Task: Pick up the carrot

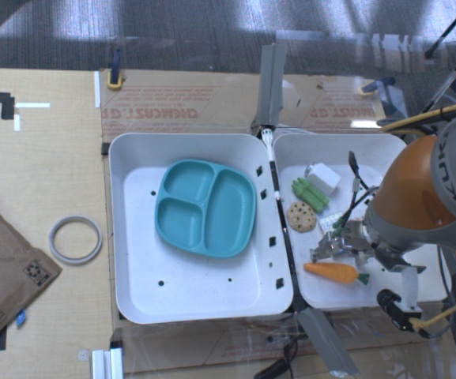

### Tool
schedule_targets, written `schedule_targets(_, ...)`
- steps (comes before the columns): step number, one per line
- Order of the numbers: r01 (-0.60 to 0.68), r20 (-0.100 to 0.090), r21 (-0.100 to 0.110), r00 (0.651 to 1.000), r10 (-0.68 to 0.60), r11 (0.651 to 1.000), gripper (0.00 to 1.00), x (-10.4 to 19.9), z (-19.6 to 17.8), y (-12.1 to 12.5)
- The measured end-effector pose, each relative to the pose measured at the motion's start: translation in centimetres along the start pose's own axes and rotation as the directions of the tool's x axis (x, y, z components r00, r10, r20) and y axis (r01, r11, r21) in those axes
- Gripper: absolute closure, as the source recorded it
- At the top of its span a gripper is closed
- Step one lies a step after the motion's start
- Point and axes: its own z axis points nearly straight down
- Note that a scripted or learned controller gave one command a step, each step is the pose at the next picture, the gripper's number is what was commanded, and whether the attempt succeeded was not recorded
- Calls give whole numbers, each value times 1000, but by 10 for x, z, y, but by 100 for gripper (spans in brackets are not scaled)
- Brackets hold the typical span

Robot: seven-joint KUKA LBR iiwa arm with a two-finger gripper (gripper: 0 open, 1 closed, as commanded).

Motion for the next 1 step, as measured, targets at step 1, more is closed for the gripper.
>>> schedule_targets(1,-64,0,-1,998,64,998,0,-1,0,0)
